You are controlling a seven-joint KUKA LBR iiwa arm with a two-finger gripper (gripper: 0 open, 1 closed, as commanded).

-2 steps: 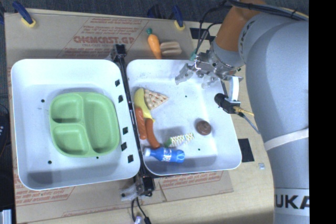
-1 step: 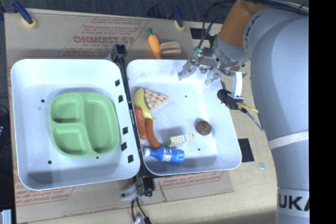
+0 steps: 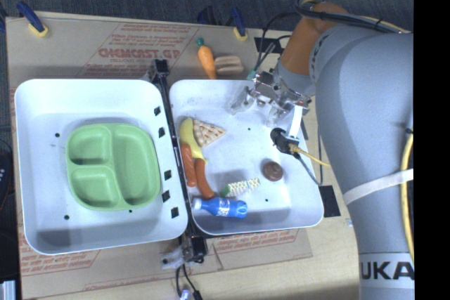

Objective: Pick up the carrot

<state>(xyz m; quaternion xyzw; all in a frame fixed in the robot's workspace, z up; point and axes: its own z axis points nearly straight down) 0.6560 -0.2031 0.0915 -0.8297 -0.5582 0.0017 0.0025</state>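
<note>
Claw (image 3: 247, 100) hovering over right bin (image 3: 309, 211) upper edge, fingers spread apart, gripping nothing. Carrot (image 3: 205, 61) lying outside bin on cardboard, left of claw and slightly beyond, beside bread roll (image 3: 228, 65). Pickup not yet begun; approach, grasp, lift all remaining.

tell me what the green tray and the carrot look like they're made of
Green tray: looks like moulded plastic, matte, one even pale green with soft rounded compartment walls. Carrot: probably toy plastic, smooth uniform orange with a small green tip; too small to tell for sure.
</note>
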